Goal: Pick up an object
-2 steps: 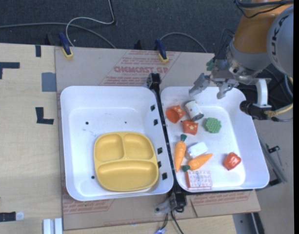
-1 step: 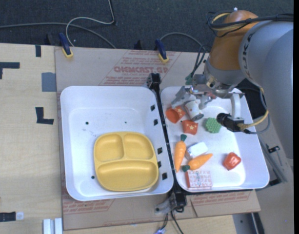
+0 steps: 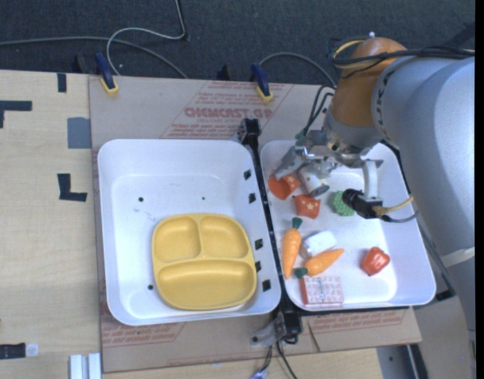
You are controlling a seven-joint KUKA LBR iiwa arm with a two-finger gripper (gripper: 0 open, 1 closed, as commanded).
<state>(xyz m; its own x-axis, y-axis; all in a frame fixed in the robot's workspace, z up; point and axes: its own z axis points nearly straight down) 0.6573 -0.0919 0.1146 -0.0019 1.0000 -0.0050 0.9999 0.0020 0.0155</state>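
My gripper (image 3: 302,178) hangs low over the back left of the right bin (image 3: 407,287), its two grey fingers spread apart and open. A red toy tomato piece (image 3: 282,186) lies just beside the left finger (image 3: 287,166), and a second red piece (image 3: 307,206) sits just in front of the fingertips. Nothing is between the fingers. A green leafy toy (image 3: 341,203) lies to the right. Nearer the front are two orange carrots (image 3: 291,248) (image 3: 325,260), a white block (image 3: 319,240), a red pepper (image 3: 374,260) and a pink-and-white box (image 3: 322,290).
The left bin (image 3: 123,164) holds a yellow divided plate (image 3: 204,260). A black divider clip (image 3: 249,130) sits where the two bins meet at the back. Cables (image 3: 384,208) trail from the wrist over the right bin. The arm's grey body covers the right bin's right side.
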